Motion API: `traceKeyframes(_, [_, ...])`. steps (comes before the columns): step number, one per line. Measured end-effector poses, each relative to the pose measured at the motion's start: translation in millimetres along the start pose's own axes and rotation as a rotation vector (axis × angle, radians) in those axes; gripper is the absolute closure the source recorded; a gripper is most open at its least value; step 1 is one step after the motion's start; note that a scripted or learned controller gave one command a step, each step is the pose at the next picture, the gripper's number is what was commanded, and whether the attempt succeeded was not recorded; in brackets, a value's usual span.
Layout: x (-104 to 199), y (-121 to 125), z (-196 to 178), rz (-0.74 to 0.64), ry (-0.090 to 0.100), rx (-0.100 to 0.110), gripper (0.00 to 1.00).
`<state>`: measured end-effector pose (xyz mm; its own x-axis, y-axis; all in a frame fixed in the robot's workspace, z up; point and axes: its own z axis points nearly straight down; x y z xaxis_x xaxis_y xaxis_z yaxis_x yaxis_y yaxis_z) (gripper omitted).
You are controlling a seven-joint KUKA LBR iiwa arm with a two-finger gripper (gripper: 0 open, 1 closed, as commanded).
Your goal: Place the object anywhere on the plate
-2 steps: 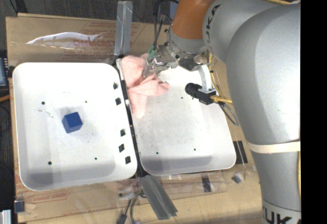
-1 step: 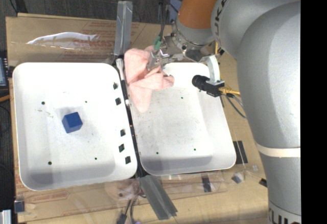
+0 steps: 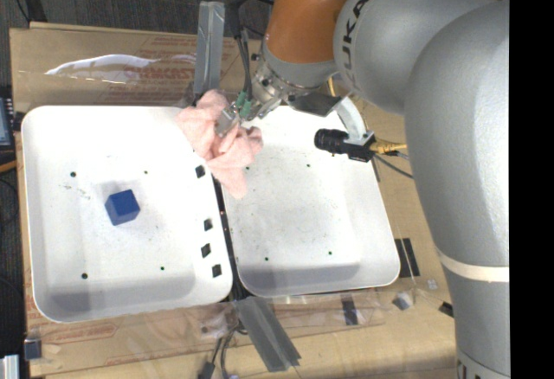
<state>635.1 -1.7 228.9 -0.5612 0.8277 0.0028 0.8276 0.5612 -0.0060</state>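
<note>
I am pinching the crumpled pink cloth in my two-finger gripper; it is dangling beneath me over the seam between the two shallow white bins. A small blue cube is sitting well off to my far side.

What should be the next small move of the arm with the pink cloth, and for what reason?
Probably a small lift straight up. The gripper seems to pinch the pink cloth, but the cloth drapes over the divider between the left bin and the right bin. Raising it should free the hanging end before any sideways travel. I see no plate; a blue cube lies in the left bin.
</note>
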Motion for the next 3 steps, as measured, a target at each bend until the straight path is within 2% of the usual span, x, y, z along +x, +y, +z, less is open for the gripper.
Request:
traceKeyframes(1, [52.0, 8.6, 0.0, -0.404, -0.001, 0.0, 1.0])
traceKeyframes(2, [96.0, 32.3, -0.1, -0.807, -0.002, -0.001, 1.0])
traceKeyframes(3, [95.8, 32.3, -0.3, -0.807, -0.002, -0.001, 0.0])
